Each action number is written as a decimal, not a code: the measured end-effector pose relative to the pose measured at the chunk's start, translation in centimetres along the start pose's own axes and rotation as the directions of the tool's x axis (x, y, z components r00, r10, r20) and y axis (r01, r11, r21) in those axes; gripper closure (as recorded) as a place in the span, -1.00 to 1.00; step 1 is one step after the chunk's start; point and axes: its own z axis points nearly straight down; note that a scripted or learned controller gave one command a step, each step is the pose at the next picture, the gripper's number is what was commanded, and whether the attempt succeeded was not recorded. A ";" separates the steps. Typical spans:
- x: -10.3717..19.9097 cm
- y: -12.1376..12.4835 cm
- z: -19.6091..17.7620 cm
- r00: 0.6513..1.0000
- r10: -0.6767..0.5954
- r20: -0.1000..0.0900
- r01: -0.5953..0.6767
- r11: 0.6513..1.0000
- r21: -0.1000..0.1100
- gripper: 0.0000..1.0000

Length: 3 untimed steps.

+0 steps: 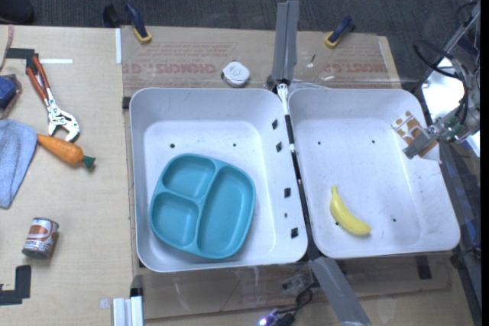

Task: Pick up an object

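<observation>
Hand (416, 140) at right bin's (382, 107) edge — above banana (348, 214).

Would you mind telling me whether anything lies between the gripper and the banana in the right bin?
Nothing visible does. The banana lies alone on the floor of the right bin, and the gripper sits near that bin's right wall, up and to the right of it in the camera view. Bare white floor separates them.
</observation>
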 end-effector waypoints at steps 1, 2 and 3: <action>0.4 1.7 1.2 0.954 -0.299 -0.001 0.299 0.954 -0.002 1.00; -1.2 1.2 2.2 0.932 -0.362 0.000 0.362 0.932 -0.001 1.00; -1.8 0.6 1.5 0.926 -0.377 0.002 0.377 0.926 -0.002 1.00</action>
